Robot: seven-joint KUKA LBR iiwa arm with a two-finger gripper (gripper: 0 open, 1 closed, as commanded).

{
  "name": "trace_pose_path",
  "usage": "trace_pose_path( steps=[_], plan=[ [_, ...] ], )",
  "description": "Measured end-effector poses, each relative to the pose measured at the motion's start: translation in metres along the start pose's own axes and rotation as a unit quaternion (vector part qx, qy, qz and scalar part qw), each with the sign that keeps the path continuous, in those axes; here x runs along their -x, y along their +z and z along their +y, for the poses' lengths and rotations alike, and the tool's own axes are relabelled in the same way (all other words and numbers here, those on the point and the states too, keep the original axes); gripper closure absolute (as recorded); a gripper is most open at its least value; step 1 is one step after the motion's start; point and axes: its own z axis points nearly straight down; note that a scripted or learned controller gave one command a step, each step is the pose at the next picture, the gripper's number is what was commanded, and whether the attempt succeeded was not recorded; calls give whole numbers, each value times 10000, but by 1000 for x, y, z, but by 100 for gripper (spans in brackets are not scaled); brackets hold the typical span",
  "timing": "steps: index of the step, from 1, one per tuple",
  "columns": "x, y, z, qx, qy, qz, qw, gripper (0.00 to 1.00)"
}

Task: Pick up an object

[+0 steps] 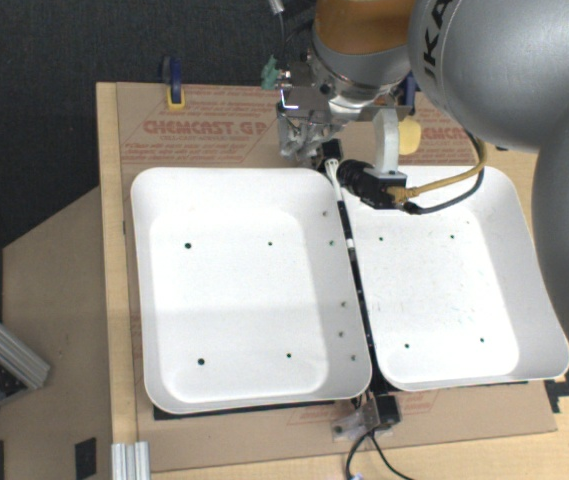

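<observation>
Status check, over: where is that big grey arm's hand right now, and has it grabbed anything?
Gripper at far edge, above seam between left shallow white bin and right shallow white bin. No object seen in its grasp. Black cable lies along seam.

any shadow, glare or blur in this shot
Camera view: a soft shadow darkens the upper half of the left bin, its lower part brighter; the arm looms large and slightly soft; the right bin is evenly lit, no harsh glare.

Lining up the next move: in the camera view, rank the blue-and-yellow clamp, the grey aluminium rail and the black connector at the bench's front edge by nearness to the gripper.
1. Blue-and-yellow clamp, rear of the board, left of the gripper.
2. Black connector, front edge, between the bins.
3. Grey aluminium rail, far left, off the board.
</observation>
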Motion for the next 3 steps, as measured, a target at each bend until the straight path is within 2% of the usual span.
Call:
trace_pose_path(
  steps=[1,2,3],
  plan=[
    [-89,83,36,-40,-19,1,10000,100],
    [-83,43,20,-28,16,-3,10000,100],
    [-84,19,12,-20,13,-1,10000,100]
  ],
)
